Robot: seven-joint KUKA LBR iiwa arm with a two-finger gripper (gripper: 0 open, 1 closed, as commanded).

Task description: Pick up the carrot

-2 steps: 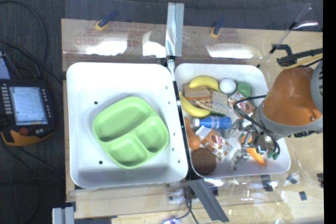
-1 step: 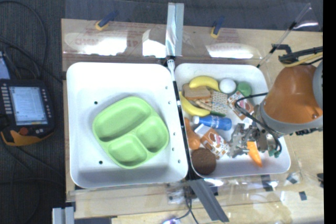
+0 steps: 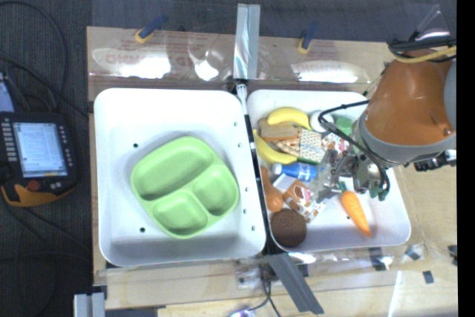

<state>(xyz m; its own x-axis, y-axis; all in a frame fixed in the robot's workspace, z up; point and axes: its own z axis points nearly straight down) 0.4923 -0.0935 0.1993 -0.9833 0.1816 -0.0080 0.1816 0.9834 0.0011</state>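
The carrot point(image 3: 357, 212) is orange and lies pointing toward the front right corner of the right bin point(image 3: 393, 230), its thick end up and to the left. My gripper point(image 3: 347, 173) hangs below the arm's orange band, low over the right bin's middle. It sits just above and to the left of the carrot's thick end, among the cluttered items. The view does not show anything held by it.
The right bin also holds two bananas point(image 3: 286, 117), a blue bottle point(image 3: 300, 171), a snack packet point(image 3: 303, 199), a dark brown ball point(image 3: 288, 227) and a green item point(image 3: 344, 122). A green divided plate point(image 3: 185, 185) lies in the left bin point(image 3: 111, 130). A control pendant point(image 3: 37, 152) sits off the bench at left.
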